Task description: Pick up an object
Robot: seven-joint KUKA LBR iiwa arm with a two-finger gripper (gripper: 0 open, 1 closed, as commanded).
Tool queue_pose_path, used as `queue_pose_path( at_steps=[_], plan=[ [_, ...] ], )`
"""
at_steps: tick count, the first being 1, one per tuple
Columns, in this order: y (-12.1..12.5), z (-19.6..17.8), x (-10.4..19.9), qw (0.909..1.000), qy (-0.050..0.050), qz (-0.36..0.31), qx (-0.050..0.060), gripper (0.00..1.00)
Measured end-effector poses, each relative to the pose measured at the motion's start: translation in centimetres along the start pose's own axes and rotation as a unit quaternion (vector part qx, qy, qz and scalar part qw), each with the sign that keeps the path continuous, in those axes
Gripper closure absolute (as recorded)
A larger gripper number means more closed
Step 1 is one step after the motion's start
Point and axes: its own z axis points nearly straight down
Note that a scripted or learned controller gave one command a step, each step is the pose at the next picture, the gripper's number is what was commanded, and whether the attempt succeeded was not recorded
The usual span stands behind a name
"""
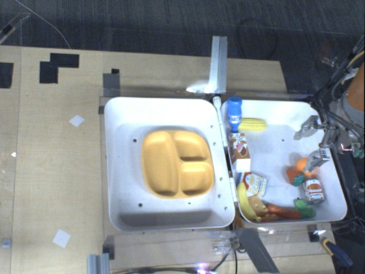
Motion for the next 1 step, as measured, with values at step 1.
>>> queue_pose_path(
  at_steps=[1],
  plan=[
    [2.14, 8.36, -11.15, 0.9990, 0.004, 0.045, -0.002, 0.00]
  ],
)
